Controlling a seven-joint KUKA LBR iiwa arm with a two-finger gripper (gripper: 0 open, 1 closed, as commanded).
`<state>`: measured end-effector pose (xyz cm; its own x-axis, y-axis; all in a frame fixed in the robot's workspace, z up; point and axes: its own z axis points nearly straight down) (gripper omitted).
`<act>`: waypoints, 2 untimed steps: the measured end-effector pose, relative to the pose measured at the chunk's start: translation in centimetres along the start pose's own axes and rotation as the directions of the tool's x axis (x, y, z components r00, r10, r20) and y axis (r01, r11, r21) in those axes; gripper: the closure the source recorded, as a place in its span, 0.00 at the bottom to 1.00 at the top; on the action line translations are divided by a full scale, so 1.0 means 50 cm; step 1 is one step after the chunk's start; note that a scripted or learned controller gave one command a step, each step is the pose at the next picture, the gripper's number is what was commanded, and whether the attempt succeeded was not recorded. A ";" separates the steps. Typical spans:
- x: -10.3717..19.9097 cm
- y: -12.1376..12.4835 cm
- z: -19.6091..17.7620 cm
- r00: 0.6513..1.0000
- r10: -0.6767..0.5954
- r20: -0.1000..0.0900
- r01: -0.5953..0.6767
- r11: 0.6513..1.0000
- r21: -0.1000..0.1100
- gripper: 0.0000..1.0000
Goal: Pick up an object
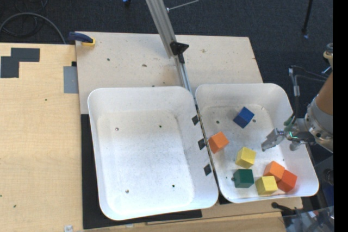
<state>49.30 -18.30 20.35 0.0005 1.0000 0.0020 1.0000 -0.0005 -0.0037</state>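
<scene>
One fixed cam overhead, angled down on both bins (142,96).

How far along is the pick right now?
Nothing looks picked yet: the blue cube, two yellow cubes, green cube and the orange ones all lie in the right bin. The gripper sits low at that bin's right side, with nothing visibly between its fingers. Grasping and lifting remain.

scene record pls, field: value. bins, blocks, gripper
left bin: no blocks seen
right bin: all the blocks
blue block: far part of bin
orange block: near the divider
yellow block: centre
green block: near edge
corner cluster: yellow, orange, red, packed close
gripper: over right side of right bin, nothing seen held
</scene>
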 end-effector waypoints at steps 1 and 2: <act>0.034 0.015 0.034 1.000 -0.003 -0.001 0.003 1.000 0.002 0.00; 0.090 0.168 0.110 1.000 -0.006 0.000 0.006 1.000 -0.002 0.00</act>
<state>57.68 -13.80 14.80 -0.0054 1.0000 0.0021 1.0000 0.0054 -0.0013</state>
